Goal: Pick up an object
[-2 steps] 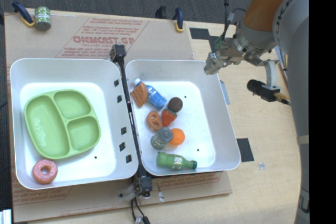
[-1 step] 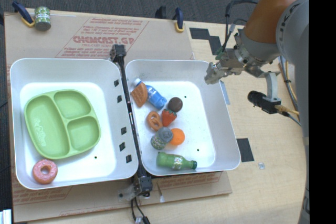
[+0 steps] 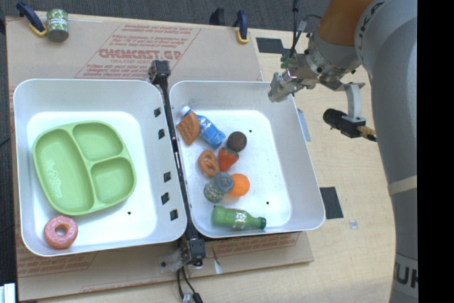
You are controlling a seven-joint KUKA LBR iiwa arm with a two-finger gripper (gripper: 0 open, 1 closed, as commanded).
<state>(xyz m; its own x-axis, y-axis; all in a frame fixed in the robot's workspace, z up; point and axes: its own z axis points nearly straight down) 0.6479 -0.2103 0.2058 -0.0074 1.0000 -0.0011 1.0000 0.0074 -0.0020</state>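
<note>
- You see a cluster of small toy items in the right white plastic bin [image 3: 294, 174], gathered toward its left half: a blue-and-white plastic bottle [image 3: 206, 128] lying tilted, an orange-brown crumpled piece [image 3: 188, 128] touching it on the left, a dark brown round ball [image 3: 237, 141], a red strawberry-shaped toy [image 3: 228, 159], an orange pretzel-like ring [image 3: 208, 162], a grey-green lidded jar [image 3: 219, 187], an orange ball [image 3: 240, 184] touching the jar, and a green plastic bottle [image 3: 237, 218] on its side near the front wall.
- The grey two-finger gripper [image 3: 281, 89] hangs over the bin's far right corner, well apart from the cluster, nothing visibly between its fingers; how far they are parted you cannot tell from here.
- No item lies between gripper and cluster; the bin floor there is bare.
- In the left white plastic bin [image 3: 85, 92], you find a light green three-compartment plastic plate [image 3: 84, 167] and a pink frosted toy doughnut [image 3: 60, 231] just beside its front edge.
- Behind the bins, a brown cardboard sheet with red lettering [image 3: 145, 50] is held by blue clamps; a small green jar [image 3: 57, 23] sits at its far left corner.
</note>
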